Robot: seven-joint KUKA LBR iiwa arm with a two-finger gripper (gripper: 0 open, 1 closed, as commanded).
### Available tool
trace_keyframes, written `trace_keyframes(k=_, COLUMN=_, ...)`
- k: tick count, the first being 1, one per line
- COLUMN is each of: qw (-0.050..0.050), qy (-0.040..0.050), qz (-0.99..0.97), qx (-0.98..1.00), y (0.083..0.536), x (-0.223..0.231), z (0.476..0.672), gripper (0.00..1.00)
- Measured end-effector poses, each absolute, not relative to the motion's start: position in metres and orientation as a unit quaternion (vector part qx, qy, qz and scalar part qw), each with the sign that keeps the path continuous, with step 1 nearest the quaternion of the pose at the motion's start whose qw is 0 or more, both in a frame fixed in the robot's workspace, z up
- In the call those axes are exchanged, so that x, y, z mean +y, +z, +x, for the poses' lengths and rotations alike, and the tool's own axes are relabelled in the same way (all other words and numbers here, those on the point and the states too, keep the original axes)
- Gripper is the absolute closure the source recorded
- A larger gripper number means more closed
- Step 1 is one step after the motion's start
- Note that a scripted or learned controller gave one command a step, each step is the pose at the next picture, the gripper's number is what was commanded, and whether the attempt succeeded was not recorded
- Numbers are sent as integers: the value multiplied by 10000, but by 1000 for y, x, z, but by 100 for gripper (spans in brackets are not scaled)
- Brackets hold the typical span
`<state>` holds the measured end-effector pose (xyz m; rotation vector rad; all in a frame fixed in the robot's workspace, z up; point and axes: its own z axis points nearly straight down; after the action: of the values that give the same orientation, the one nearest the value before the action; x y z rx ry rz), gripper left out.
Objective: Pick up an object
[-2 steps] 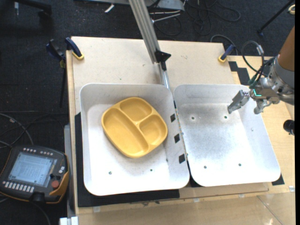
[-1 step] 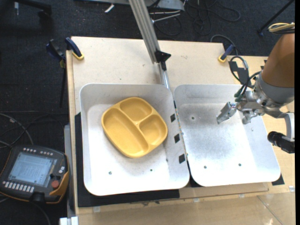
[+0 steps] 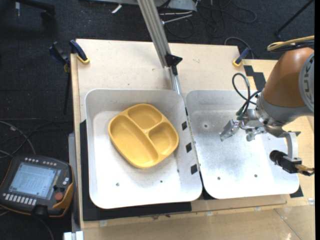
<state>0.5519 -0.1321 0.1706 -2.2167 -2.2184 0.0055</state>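
Yellow plate [image 3: 144, 134], three compartments, lies flat in the left bin [image 3: 100, 184], roughly central, clear of the walls. Right bin [image 3: 250, 184] adjoins it, edges touching. Gripper [image 3: 240, 133] hangs over the right bin, well apart from the plate; its fingers appear spread with nothing between them. Teach pendant [image 3: 35, 184] sits off the bench, lower left.

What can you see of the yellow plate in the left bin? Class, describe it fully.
The plate is a yellow, rounded-square dish that looks like plastic, with raised ridges dividing it into three compartments: one long and two smaller. All three look bare. It lies flat and right way up, turned at an angle to the bin's sides, on the floor of the left bin, nearer the far half. It touches nothing but the bin floor; the gripper is over the other bin.
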Motion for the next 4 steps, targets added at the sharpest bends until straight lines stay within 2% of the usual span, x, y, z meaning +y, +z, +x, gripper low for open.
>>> trace_keyframes(k=1, qw=22, qy=15, qz=-7071, qx=-7071, y=126, x=-128, z=547, gripper=0)
trace_keyframes(k=2, qw=-5, qy=-1, qz=-7072, qx=-7070, y=139, x=-128, z=549, gripper=100)
trace_keyframes(k=3, qw=-30, qy=-18, qz=-7061, qx=-7081, y=202, x=-125, z=549, gripper=100)
trace_keyframes(k=4, qw=-12, qy=-7, qz=-7063, qx=-7079, y=216, x=-125, z=550, gripper=100)
